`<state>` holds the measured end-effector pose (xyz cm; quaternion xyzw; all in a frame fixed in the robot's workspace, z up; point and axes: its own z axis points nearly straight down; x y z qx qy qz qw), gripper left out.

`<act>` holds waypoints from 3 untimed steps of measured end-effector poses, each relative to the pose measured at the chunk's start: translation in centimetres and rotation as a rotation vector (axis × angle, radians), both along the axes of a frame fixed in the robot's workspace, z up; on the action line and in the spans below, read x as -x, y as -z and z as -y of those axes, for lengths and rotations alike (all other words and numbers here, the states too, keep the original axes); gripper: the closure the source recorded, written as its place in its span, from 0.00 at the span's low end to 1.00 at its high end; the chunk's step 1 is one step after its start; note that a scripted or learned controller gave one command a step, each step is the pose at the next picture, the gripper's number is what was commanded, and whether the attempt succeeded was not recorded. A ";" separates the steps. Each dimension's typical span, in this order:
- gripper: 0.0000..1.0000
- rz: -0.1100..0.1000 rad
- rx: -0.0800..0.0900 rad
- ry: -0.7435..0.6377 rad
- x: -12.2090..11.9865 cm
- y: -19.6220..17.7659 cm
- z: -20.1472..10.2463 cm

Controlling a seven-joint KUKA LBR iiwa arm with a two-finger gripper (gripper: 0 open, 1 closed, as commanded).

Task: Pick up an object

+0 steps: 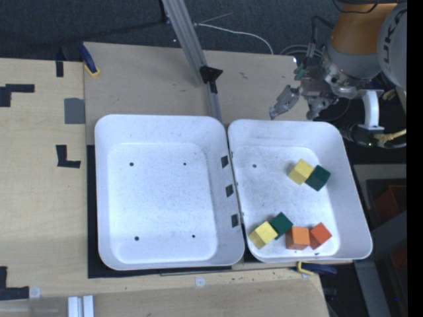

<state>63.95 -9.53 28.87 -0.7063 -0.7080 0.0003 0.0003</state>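
Hovering above the right bin's [344, 150] far rim, the gripper [299, 105] has fingers apart, clamping nothing; 6 blocks [301, 171] lie below.

A yellow block [301, 171] touches a dark green block [318, 177] mid-bin on the right. Near the front lie a yellow cube [264, 233], green cube [281, 223], orange cube [299, 237] and red cube [320, 234].

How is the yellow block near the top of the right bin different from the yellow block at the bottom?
The upper yellow block sits mid-bin, nearer the end effector; the lower yellow block lies by the bin's front-left corner. The upper one touches a dark green block on its right as the only neighbour; the lower one starts a row with a green block and orange blocks. Both are yellow cubes of similar size.
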 end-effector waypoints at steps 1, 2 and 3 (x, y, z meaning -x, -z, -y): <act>0.00 -0.010 0.002 0.008 4.8 9.0 7.9; 0.00 -0.005 -0.001 -0.001 4.6 16.2 3.5; 0.00 -0.008 -0.002 0.002 13.8 19.9 1.8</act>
